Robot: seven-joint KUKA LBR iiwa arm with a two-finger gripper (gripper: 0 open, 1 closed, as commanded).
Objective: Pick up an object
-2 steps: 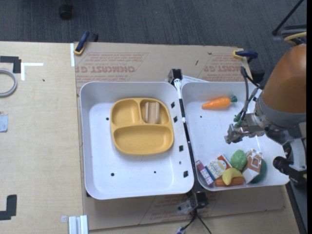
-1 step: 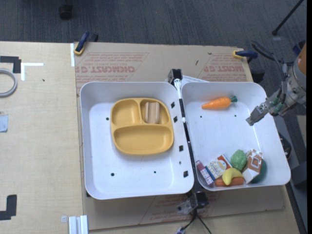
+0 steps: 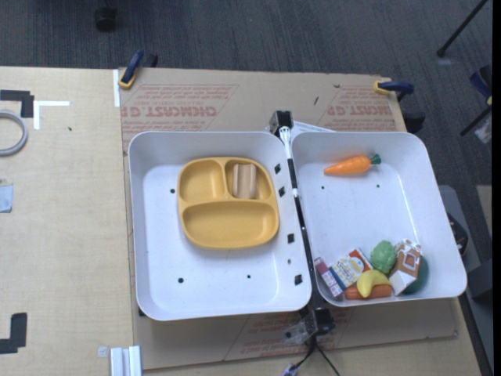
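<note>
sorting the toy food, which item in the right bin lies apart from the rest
The carrot: it lies alone near the right bin's far edge, while the other toys crowd its near corner.

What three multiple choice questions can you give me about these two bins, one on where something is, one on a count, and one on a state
1. Where does the orange toy carrot with a green top lie?
A. In the yellow tray
B. Near the far wall of the right white bin
C. On the cardboard outside the bins

2. How many compartments does the yellow plastic divided tray have?
A. Two
B. Three
C. Five

3. How does the tan wooden block sit?
A. Inside the tray's far right compartment
B. Balanced on the tray's rim
C. Loose on the floor of the left white bin

Answers:
1. B, the carrot lies alone near that bin's far wall, apart from the toy pile in the near corner.
2. B, two small sections sit above one wide one.
3. A, the block rests within that section's walls.
</note>
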